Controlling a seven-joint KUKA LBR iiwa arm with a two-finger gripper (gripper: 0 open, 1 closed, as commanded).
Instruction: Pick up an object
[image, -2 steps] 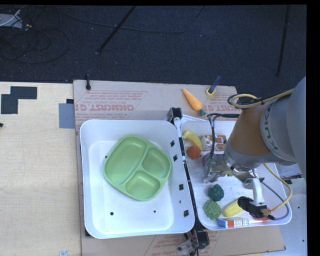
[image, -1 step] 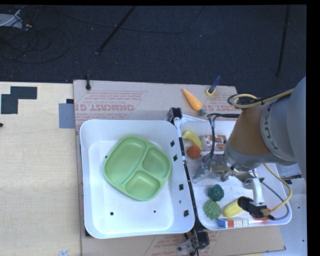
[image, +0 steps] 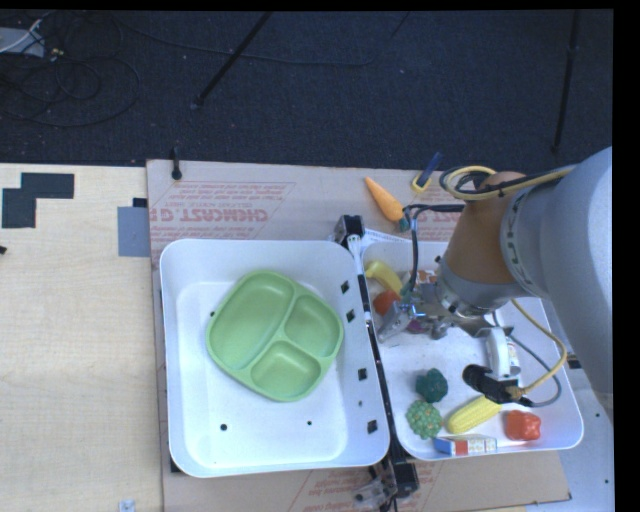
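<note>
The likeliest object to be picked is judged to be the small orange-red piece (image: 384, 300) lying in the upper left corner of the right bin (image: 570, 425), just beside a yellow toy (image: 383, 274) and touching the divider between the bins. It is partly hidden by the gripper (image: 408, 318), so its shape cannot be made out; it is taken to be a light, stiff plastic toy with a smooth, somewhat slippery skin, best pinched across its narrow middle. The gripper is lowered right beside it, but whether it is released or clenched cannot be told, and nothing is seen grasped.

Lower in the same bin a dark green piece (image: 432, 383), a light green bumpy piece (image: 423, 418), a yellow corn cob (image: 472, 412), an orange-red vegetable (image: 522, 426) and a small tube (image: 465, 446) are spread near the front wall, well apart from the gripper. A green divided plate (image: 275, 335) is seen tilted in the left bin (image: 190, 440). An orange carrot (image: 384, 199) lies on the bench behind the bins
</note>
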